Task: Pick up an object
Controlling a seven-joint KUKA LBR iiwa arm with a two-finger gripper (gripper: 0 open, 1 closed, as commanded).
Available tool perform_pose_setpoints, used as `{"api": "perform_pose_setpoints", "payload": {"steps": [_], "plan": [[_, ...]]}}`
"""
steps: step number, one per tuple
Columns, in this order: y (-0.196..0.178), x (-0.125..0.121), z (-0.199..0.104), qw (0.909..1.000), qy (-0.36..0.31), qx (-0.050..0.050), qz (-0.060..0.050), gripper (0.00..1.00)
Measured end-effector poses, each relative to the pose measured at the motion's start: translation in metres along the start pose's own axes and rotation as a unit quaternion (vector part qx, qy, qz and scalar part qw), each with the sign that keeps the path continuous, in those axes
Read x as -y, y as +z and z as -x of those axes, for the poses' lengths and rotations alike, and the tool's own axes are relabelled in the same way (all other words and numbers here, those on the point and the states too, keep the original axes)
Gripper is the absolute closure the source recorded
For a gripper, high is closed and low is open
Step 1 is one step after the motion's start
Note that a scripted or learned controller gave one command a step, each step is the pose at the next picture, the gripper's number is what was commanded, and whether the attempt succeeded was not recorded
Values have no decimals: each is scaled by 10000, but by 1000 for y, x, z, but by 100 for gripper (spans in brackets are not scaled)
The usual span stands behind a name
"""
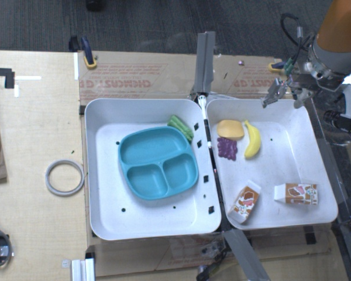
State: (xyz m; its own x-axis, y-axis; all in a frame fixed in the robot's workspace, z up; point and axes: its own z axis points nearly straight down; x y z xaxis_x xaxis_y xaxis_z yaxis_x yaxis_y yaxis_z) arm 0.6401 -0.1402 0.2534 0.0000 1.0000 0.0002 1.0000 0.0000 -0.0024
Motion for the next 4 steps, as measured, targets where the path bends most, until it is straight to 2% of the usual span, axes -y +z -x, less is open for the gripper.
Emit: {"api": "perform_pose_setpoints", "payload": {"steps": [1,2,3,4], "plan": [[119,27,-25,9988,-499,2,-1,0],[162,28,-33,9966,-825,3,4,0],[153,28,-31,9968,-802,4,8,100],[61,-19,-83,9994,-331,10,14,100]]}}
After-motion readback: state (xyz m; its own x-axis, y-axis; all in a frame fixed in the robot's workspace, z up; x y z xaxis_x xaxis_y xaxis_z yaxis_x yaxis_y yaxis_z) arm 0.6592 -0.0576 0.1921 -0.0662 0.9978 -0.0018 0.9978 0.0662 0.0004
